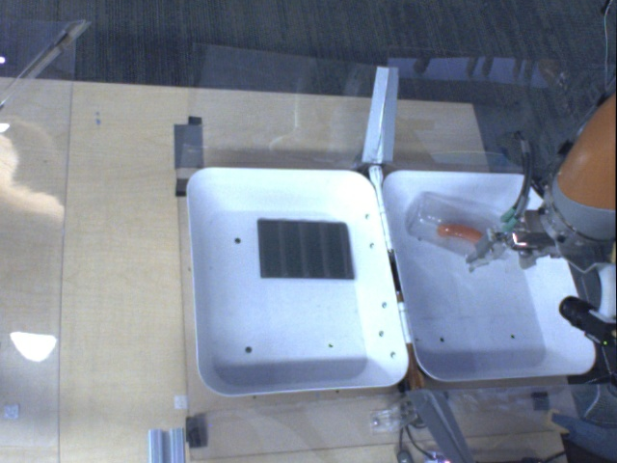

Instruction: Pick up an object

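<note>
A clear plastic cup [439, 219] lies on its side in the upper left part of the right bin [482, 336], with an orange object [461, 231] seen inside or against it. My gripper [485, 249] hangs just right of the cup's mouth, its tips pointing left and down toward the orange object. The grey arm with its orange band [590, 167] comes in from the right edge.
The left bin [222, 336] holds a dark ribbed rectangular pad [305, 249] near its middle. A grey metal divider post [381, 114] rises between the two bins at the back. Cables and brackets [424, 427] sit below the bins' front edge.
</note>
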Available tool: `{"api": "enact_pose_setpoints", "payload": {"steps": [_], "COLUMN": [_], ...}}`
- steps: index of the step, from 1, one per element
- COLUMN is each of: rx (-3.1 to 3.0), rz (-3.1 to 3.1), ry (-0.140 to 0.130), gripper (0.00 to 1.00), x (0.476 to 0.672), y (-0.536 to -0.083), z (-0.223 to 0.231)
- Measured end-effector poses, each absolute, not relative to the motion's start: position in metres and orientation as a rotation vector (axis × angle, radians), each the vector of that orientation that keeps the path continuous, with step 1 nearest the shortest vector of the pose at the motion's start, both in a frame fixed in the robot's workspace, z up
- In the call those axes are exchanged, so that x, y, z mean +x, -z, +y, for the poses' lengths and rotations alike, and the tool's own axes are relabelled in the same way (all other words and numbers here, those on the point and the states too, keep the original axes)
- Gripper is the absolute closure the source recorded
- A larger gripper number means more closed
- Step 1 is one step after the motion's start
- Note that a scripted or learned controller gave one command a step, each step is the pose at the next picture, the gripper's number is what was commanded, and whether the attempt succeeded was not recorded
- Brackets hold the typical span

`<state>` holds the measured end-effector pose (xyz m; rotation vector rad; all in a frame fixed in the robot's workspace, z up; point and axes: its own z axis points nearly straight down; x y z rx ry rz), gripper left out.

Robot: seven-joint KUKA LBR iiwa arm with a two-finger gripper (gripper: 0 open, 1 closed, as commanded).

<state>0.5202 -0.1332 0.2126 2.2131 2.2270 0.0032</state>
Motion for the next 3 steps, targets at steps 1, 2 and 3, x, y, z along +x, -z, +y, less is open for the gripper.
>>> {"api": "enact_pose_setpoints", "payload": {"steps": [1, 2, 3], "rx": [2.249, 2.177, 2.059], "rz": [2.191, 2.258, 2.359], "ry": [-0.003, -0.005, -0.011], "gripper": [0.00, 0.00, 0.00], "x": [0.574, 0.624, 0.576], "y": [-0.164, -0.108, -0.089], "z": [-0.155, -0.160, -0.144]}}
